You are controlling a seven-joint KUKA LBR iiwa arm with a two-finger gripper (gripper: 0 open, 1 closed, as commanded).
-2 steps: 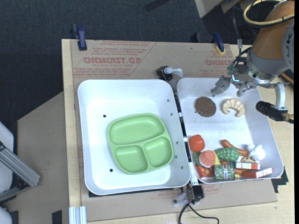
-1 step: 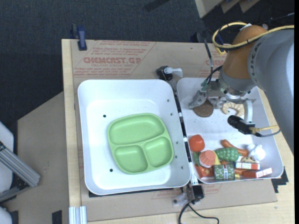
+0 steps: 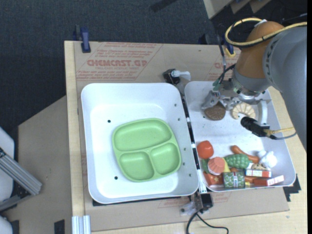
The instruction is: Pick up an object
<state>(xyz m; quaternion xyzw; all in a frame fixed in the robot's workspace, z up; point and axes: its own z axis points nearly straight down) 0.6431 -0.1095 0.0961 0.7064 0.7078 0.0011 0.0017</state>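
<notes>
My gripper (image 3: 222, 101) is low in the far part of the right bin (image 3: 287, 155), its fingers spread around a brown round cookie-like piece (image 3: 214, 113). A pale ridged round piece (image 3: 240, 111) lies just to the right of it. Toward the near end of the same bin lie a red tomato-like piece (image 3: 205, 149), a green bumpy vegetable (image 3: 238, 160), an orange carrot-like piece (image 3: 244, 153), a small green can (image 3: 234, 180) and a white piece (image 3: 267, 158).
The left bin (image 3: 92, 130) holds a green divided plate (image 3: 145, 147). A black clip (image 3: 171, 75) sits on the bench behind the bins. Cables run past the right bin's right side and near the bench's front edge.
</notes>
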